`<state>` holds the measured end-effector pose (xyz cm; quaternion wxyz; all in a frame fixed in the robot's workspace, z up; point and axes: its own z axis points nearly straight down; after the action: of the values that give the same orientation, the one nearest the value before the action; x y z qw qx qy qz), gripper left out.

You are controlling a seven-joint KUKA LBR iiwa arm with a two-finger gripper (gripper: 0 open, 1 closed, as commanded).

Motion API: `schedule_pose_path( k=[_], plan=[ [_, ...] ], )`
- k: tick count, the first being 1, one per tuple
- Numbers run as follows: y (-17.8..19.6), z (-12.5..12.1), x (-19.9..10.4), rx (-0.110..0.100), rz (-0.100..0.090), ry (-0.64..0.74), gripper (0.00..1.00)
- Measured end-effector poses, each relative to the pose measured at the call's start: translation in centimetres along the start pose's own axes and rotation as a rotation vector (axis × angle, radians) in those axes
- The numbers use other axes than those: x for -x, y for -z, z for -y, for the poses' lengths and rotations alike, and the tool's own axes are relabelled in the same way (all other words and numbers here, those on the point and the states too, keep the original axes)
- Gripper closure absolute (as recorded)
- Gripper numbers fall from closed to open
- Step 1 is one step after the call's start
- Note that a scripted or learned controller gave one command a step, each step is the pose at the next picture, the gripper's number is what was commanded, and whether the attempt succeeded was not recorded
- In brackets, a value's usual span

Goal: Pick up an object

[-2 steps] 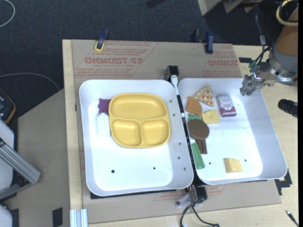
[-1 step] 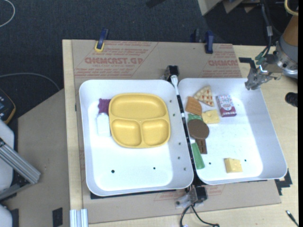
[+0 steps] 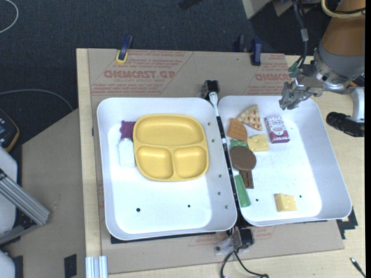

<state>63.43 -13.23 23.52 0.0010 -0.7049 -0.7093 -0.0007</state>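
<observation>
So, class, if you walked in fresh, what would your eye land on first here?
Probably the big yellow divided tray in the middle of the left bin. Next, the cluster of small food-like items along the right bin's left side, such as the waffle wedge. The end effector hangs over that bin's far right corner.

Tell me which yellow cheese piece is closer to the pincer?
The pale yellow cheese piece in the right bin's middle, beside the pink packet. The other cheese cube sits far down near the front edge, away from the pincer.
</observation>
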Motion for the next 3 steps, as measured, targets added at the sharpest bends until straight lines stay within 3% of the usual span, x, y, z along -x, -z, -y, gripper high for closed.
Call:
schedule_pose_path(
  k=[3],
  plan=[
    [-0.7,0.4,-18.1,0.001,0.000,0.001,1.00]
  ],
)
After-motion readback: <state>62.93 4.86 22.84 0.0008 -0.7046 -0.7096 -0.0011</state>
